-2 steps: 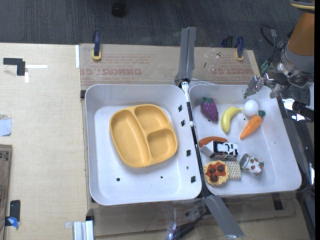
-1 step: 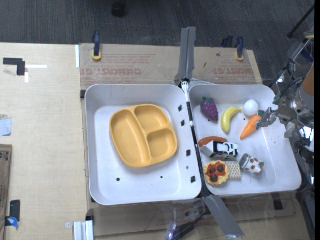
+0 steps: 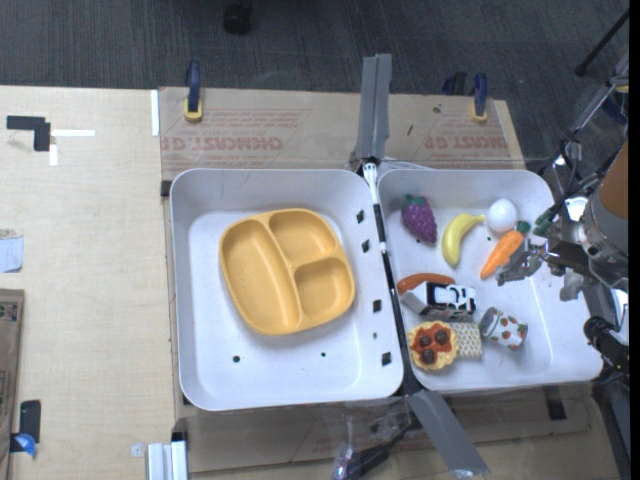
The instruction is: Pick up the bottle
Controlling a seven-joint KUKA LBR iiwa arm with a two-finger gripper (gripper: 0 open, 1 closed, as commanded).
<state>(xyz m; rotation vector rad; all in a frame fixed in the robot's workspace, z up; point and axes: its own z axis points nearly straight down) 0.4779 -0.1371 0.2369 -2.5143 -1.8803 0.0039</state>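
Observation:
In the right bin [image 3: 570, 368], a small white bottle [image 3: 504, 330] with red and green print and a grey end lies on its side near the front right. My gripper [image 3: 522, 265] hangs over the bin's right side, right by the lower end of an orange carrot [image 3: 501, 252]. It is a short way behind the bottle and apart from it. Nothing shows in its grasp.
The right bin also holds purple grapes [image 3: 420, 218], a banana [image 3: 458, 236], a white egg [image 3: 501, 212], a red strip [image 3: 424, 282], a black-and-white item [image 3: 451, 296], a small pizza [image 3: 433, 343] and a waffle piece [image 3: 467, 341]. A yellow divided plate [image 3: 287, 268] lies in the left bin [image 3: 200, 348].

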